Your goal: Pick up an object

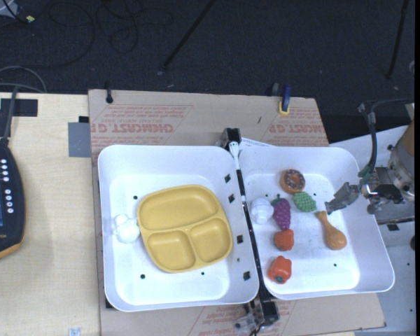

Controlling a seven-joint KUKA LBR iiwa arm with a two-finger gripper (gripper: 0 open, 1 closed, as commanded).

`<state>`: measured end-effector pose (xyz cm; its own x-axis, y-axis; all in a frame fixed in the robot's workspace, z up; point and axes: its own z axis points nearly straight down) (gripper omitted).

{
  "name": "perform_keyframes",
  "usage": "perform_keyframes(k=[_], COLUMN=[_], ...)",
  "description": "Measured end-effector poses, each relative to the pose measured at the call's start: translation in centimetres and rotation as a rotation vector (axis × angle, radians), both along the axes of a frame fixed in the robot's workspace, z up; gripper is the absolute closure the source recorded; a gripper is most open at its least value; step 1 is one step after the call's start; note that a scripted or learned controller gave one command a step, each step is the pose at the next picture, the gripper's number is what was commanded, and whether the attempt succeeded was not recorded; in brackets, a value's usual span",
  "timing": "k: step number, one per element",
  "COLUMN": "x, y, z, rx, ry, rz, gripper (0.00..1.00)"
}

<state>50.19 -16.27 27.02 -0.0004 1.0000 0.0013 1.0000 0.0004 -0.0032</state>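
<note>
The right bin [367,271] holds several toy foods: a brown round cookie [292,180], a green piece [305,201], purple grapes [282,213], a white item [261,211], a red tomato [283,240], a red pepper [280,269] and a tan drumstick [331,232]. My gripper [337,199] reaches in over the bin's right side. Its tip hangs just right of the green piece and above the thin end of the drumstick. Nothing shows in its hold.
The left bin [115,271] carries a yellow divided plate [184,227] and a small white object [126,229] by its left wall. A black divider [241,208] runs between the bins. A handheld control pad [0,200] lies at far left.
</note>
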Motion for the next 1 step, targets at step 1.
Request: perform_keyframes(k=[1], x=[2.79], y=[3.5], z=[-18.91], rx=[-0.001], ry=[-0.001], rz=[0.0], gripper=[0.0])
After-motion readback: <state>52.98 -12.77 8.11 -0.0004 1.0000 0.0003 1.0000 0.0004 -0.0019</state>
